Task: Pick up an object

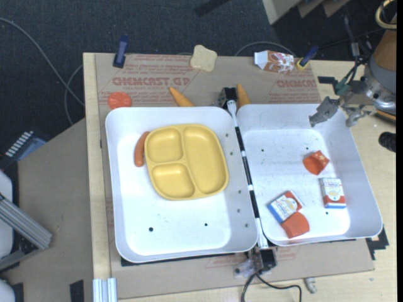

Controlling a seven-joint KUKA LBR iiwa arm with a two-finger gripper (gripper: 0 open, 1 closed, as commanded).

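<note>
The arm comes in from the right, and its gripper (335, 111) hangs over the back right corner of the right bin (277, 131), its two grey fingers (322, 114) spread apart with nothing between them. Down in that bin lie the things it could pick from. Nearest the gripper is a small orange block (316, 162), chunky and turned at an angle, sitting alone on the white floor toward the right side. Just in front of it, close to the right wall, is a little carton (332, 192) standing out white with a red lower half and some print on its face. Toward the front of the bin a flat packet (284, 206) with blue edging and a red and white label lies tilted, and a red-orange lump (296, 225) touches its near corner. The left bin (126, 219) holds a yellow divided plate (186, 161) with three compartments, and an orange-red sausage (139, 149) lies along the plate's left edge. On the brown board behind the bins I can see a slice of toy bread (203, 57), a carrot (180, 97), and a round orange piece (119, 99) near the left bin's back corner.
</note>
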